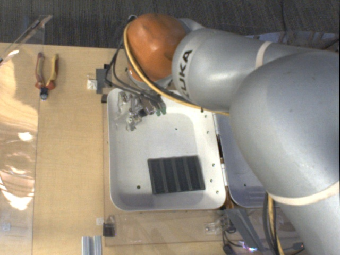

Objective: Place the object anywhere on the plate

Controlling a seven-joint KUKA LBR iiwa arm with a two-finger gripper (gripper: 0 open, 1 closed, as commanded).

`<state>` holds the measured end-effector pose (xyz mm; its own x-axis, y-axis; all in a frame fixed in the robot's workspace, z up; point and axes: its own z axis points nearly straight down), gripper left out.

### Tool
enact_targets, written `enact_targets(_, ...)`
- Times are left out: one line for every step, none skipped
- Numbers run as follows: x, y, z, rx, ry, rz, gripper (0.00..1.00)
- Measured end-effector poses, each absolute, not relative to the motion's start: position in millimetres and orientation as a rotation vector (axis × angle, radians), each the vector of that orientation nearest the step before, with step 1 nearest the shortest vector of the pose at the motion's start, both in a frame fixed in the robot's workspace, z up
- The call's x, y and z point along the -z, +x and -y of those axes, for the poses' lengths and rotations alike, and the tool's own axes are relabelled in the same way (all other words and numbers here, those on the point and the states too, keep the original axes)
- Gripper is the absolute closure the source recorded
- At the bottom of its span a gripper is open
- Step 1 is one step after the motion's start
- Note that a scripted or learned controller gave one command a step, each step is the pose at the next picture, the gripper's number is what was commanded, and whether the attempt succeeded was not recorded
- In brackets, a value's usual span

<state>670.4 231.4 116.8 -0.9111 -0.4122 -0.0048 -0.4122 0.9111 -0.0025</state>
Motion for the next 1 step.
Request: enact_targets(-196.4,670.1,-236.4,-0.005,-1.038,-2.952,1.0)
